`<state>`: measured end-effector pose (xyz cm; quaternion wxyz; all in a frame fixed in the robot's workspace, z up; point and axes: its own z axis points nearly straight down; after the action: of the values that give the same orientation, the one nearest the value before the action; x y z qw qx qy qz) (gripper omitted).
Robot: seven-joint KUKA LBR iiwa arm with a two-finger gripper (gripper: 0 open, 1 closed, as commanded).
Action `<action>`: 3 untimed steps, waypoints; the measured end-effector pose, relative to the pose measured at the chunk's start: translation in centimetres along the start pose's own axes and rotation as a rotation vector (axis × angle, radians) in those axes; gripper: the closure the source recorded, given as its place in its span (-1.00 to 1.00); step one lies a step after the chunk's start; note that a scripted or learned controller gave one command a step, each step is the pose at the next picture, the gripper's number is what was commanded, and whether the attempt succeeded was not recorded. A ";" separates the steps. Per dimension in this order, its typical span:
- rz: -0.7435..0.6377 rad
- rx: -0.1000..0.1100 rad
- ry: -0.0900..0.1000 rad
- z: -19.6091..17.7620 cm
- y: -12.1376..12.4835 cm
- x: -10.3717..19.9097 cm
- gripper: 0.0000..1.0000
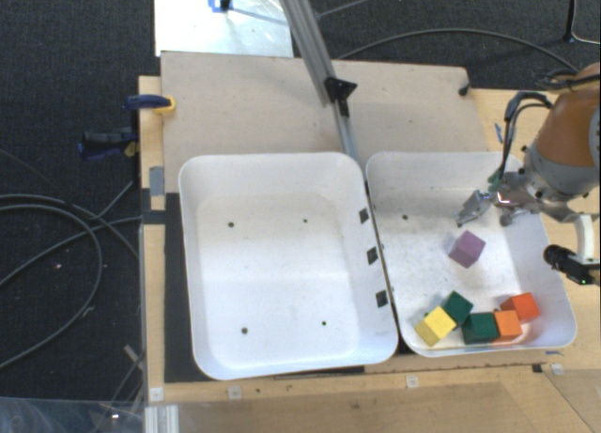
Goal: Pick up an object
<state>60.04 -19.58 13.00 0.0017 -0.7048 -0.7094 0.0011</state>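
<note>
From above the bench, the grey arm with its orange band (568, 131) reaches in from the right, and its gripper (486, 204) hangs over the upper middle of the right bin (413, 187), fingers spread apart with nothing between them. Just below and slightly left of the fingertips sits a purple block (467, 249), a small cube in pale lilac, turned at an angle to the bin walls and standing alone on the speckled white floor.

Along the right bin's lower edge, a row of blocks crowds the rim: a yellow block (435, 325) at the left, a dark green block (457, 308) touching it, another green block (480, 328) beside that, then two orange blocks (516, 315) pressed toward the corner. Open floor lies all around the purple block, with the row well apart from it and the bin's left wall a clear stretch away.

The left bin (272, 187) lies beside it, the two rims touching along the centre. A grey pole (310, 32) slants down from the top to that seam.
</note>
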 end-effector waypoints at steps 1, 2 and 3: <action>0.004 0.000 0.001 4.2 -4.8 3.4 -1.00; 0.002 -0.008 -0.001 2.9 -4.5 3.2 1.00; -0.007 -0.011 0.002 -1.2 -1.0 10.9 1.00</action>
<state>58.99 -8.70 14.22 -0.0012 -0.7023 -0.7118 -0.0035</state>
